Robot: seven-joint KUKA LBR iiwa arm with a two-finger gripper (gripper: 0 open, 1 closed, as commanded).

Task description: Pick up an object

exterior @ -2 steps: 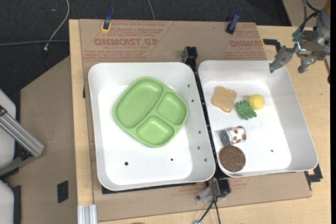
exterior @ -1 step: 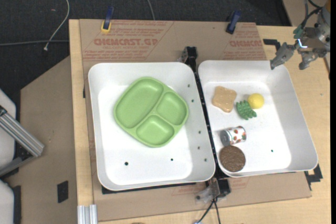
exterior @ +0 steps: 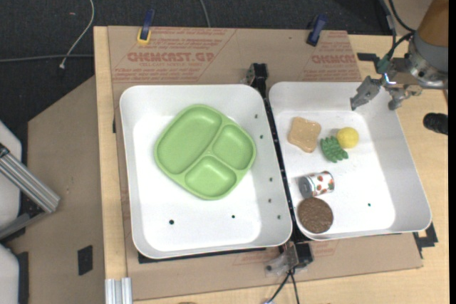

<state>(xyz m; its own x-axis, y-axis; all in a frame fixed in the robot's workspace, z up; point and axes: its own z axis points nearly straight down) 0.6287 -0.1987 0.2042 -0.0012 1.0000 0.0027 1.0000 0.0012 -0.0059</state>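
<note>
Currently the gripper [exterior: 377, 93] is seen over the right bin's [exterior: 399, 174] far right corner, fingers spread apart with nothing between them. The yellow ball [exterior: 348, 137] lies nearest, below and slightly left of the fingers, beside the green toy [exterior: 333, 149].

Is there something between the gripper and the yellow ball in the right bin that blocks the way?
Nothing visible does. The gripper is over the far right corner of the right bin, and only bare white floor lies between it and the yellow ball. The green toy touches the ball's near left side, away from the gripper.
</note>
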